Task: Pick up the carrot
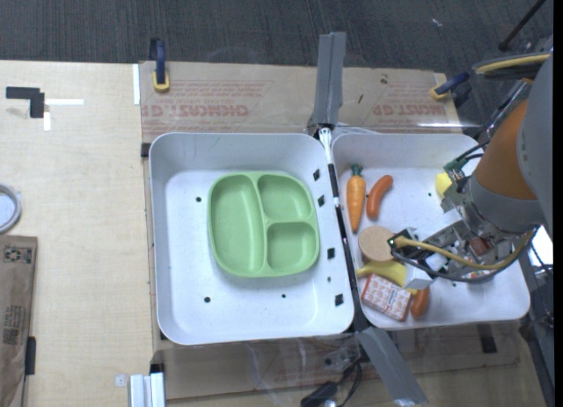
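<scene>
The carrot [354, 200], orange with a green top, lies lengthwise along the left wall of the right bin [413, 152], pointing toward the front. My gripper [471, 247] hangs low over the right half of that bin. It is well to the right of the carrot and a little nearer the front, and is not touching it. Nothing shows between the gripper and the carrot except other items.
An orange-red sausage [378, 196] lies just right of the carrot. Nearer the front are a tan disc [376, 242], a yellow banana [383, 272], a red patterned packet [387, 297] and a small red piece [420, 301]. A green divided plate [262, 223] sits in the left bin [176, 247].
</scene>
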{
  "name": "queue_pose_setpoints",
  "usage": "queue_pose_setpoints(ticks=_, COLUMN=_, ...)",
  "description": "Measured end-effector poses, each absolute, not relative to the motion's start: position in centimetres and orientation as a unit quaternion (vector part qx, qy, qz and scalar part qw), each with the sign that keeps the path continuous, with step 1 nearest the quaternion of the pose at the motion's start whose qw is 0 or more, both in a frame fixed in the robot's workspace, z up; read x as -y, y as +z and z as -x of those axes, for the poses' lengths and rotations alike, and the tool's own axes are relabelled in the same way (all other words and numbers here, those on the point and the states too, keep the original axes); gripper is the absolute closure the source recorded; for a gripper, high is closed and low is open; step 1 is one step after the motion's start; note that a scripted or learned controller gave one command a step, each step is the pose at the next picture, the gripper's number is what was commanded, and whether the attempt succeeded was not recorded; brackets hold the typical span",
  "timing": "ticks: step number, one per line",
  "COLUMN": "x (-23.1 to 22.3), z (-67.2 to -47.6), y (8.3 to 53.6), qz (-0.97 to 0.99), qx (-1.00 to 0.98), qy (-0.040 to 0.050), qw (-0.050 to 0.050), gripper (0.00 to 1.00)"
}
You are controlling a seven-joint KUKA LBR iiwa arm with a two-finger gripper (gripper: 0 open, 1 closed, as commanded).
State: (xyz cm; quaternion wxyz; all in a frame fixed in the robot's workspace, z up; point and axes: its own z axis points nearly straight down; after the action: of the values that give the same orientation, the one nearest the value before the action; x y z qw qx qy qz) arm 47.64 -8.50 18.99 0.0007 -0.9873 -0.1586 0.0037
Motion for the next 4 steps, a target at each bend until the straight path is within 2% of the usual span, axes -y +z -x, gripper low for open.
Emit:
queue_pose_setpoints(ticks=1, x=8.5, z=-47.6, y=19.7, qz=0.987, qx=0.161, qy=0.0066, qw=0.001, gripper=1.0)
queue_pose_setpoints(ticks=2, x=5.9, z=-47.7, y=19.0, qz=0.994, qx=0.107, qy=0.0028, qw=0.0, gripper=1.0)
queue_pose_setpoints(ticks=4, x=6.1, z=-47.7, y=19.0, qz=0.995, qx=0.103, qy=0.0037, qw=0.0, gripper=1.0)
